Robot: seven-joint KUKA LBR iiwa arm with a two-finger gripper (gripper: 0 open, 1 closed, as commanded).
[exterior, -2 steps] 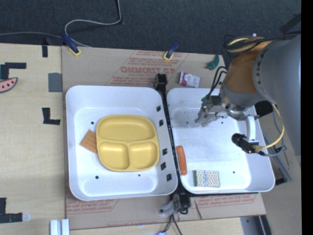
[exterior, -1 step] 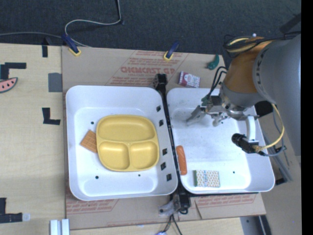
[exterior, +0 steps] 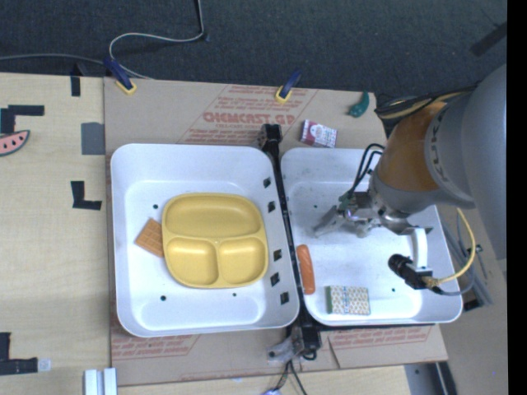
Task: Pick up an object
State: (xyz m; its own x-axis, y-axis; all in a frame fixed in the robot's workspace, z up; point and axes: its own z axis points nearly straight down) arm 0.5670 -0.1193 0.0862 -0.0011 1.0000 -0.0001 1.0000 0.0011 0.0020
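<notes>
My gripper (exterior: pixel 336 220) hangs over the middle of the right bin (exterior: pixel 325 171), its fingers pointing left and spread apart with nothing between them. An orange carrot-like stick (exterior: pixel 305 268) lies at the right bin's left wall, below the gripper. A small patterned green-and-white packet (exterior: pixel 347 300) rests near that bin's front edge. In the left bin (exterior: pixel 132 179) sits a yellow divided plate (exterior: pixel 215 239) with a brown cracker-like piece (exterior: pixel 151 237) tucked at its left side.
A small red-and-white packet (exterior: pixel 318 133) lies on the cardboard behind the right bin. Yellow clamps (exterior: pixel 287 90) hold the cardboard's back edge, and a green clip (exterior: pixel 359 104) sits near the arm. The grey arm covers the right bin's right side.
</notes>
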